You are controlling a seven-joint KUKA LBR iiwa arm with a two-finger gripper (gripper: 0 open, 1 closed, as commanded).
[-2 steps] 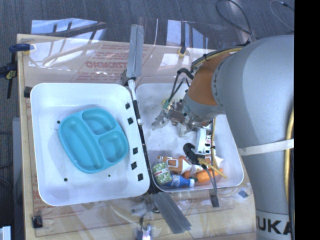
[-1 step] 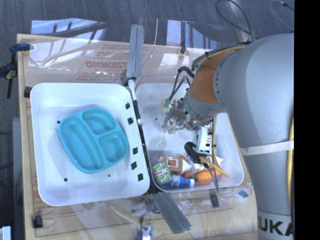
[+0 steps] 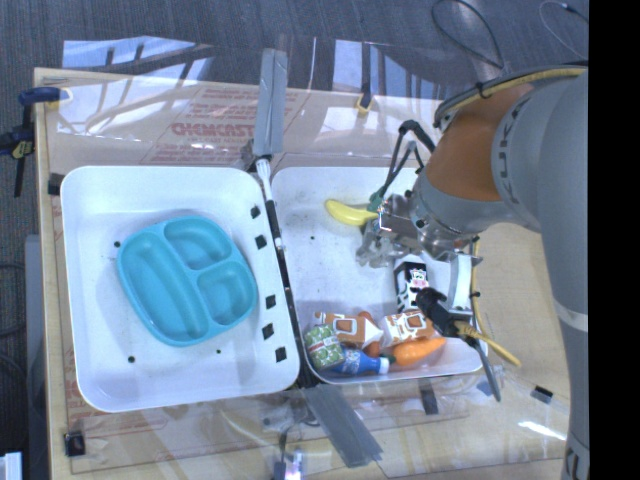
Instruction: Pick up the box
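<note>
Gripper [image 3: 372,248] is being held beside banana [image 3: 348,211], grip state unclear; box [image 3: 342,328] is being hemmed by carrot [image 3: 418,349] and bottle [image 3: 366,365] at near edge of bin [image 3: 322,268]

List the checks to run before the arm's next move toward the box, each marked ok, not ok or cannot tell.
1. Box located: ok; the box lies in the pile at the right bin's near edge.
2. Gripper over that bin: ok; the gripper hangs near the banana.
3. Gripper above the box: not ok; it is farther back than the pile.
4. Box free of neighbours: not ok; a blue bottle and a carrot crowd it.
5. Box upright: cannot tell.
</note>
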